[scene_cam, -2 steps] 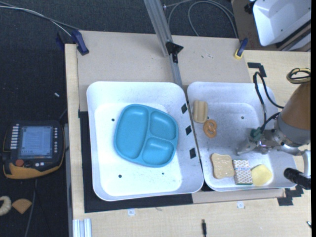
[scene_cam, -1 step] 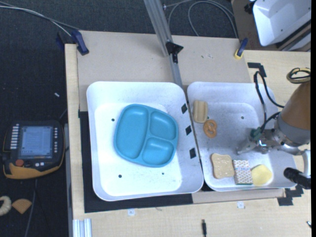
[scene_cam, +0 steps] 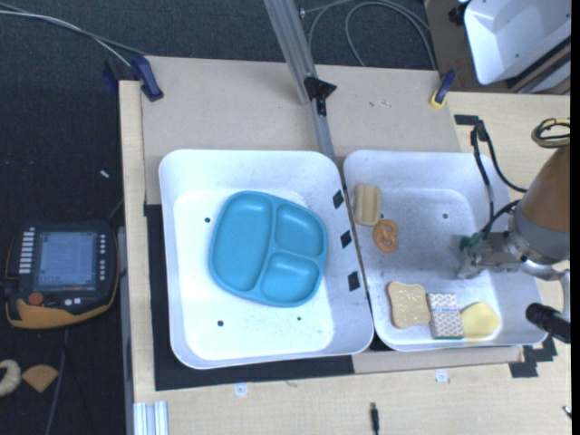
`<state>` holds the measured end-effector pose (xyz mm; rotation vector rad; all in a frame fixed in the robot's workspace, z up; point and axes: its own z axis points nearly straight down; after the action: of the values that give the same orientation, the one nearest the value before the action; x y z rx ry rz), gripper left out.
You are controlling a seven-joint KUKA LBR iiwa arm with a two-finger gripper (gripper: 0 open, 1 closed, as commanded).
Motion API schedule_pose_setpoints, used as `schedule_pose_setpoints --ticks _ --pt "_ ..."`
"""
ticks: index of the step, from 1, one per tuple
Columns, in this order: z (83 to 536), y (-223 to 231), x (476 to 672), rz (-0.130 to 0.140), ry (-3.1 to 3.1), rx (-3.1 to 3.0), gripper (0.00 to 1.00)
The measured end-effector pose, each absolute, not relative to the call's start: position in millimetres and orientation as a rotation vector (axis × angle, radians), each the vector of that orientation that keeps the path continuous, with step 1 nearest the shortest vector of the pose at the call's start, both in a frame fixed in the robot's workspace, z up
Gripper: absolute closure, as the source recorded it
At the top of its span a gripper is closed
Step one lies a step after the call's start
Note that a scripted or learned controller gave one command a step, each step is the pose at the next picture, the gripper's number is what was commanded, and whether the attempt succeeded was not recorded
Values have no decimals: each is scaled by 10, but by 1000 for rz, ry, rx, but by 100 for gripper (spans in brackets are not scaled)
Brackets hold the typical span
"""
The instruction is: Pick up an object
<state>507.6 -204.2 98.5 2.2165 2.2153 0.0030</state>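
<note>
Two white bins are set side by side on the table (scene_cam: 236,98). The left bin (scene_cam: 181,243) is taken up by a blue divided plate (scene_cam: 268,247), which looks parked there out of the way. The pickable stuff is gathered in the right bin (scene_cam: 426,179): a tan bread-like piece (scene_cam: 366,204) at about 10 o'clock, a small orange pretzel-like snack (scene_cam: 386,236) just below it, and along the 6 o'clock edge a toast slice (scene_cam: 408,304), a checkered wafer (scene_cam: 443,315) and a yellow lemon-like piece (scene_cam: 479,320) lined up close together.

The hand (scene_cam: 480,259) is seen low at the bin's 3 o'clock side, over bare floor, well apart from the snacks. Whether it's spread or pinched can't be told from this angle, and nothing is seen gripped. Probably the bottom row is being lined up for, since it's nearest, but no object is picked yet.
</note>
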Motion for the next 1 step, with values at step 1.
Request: schedule_pose_setpoints --ticks 1 --pt "1628 -2052 5110 5 2218 2215 100"
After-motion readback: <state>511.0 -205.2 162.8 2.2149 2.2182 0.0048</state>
